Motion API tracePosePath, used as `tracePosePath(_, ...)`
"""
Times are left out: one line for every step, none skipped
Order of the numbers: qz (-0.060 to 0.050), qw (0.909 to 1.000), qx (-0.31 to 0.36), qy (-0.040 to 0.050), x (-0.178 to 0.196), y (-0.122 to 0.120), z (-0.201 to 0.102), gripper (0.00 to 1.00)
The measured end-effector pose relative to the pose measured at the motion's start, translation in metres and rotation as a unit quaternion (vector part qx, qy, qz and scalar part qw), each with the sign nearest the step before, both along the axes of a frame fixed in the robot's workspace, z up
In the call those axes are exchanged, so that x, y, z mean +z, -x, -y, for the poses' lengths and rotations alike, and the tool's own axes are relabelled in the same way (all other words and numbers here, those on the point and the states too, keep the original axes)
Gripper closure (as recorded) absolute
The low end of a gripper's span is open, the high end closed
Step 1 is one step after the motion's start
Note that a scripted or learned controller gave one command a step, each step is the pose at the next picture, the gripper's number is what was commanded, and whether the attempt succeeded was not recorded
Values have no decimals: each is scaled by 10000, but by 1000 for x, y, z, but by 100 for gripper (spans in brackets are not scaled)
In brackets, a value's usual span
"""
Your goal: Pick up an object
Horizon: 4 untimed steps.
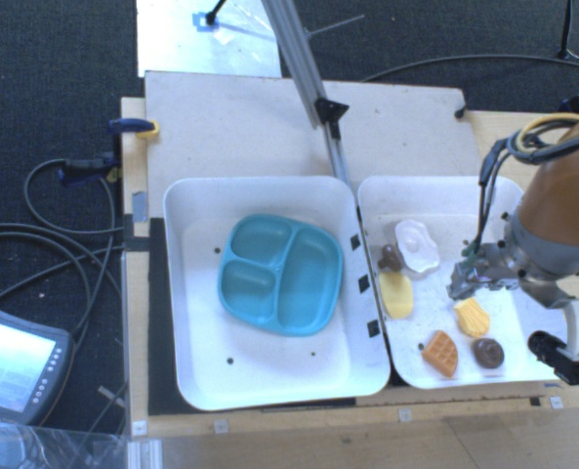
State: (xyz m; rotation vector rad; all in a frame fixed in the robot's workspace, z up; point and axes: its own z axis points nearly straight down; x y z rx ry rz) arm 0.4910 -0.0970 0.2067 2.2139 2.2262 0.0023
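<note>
The right bin holds several small food toys. A white piece lies near its middle, with a small brown piece just to its left and a pale yellow piece below that. Nearer the front lie an orange waffle-like piece, a dark brown round piece and a yellow-orange piece. My gripper reaches in from the right and hangs low, just above the yellow-orange piece and right of the white one.
The left bin holds a blue divided plate. A grey pole slants down to the wall between the bins. Cables and a pendant lie on the floor at left.
</note>
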Motion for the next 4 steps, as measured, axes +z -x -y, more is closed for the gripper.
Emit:
tracePosePath(-5,10000,25,-13,-5,-6,-48,100)
tracePosePath(-6,10000,25,-16,-8,-9,-98,100)
tracePosePath(-6,10000,31,-15,-7,-7,-146,100)
tracePosePath(-6,10000,32,-13,-6,-8,-195,100)
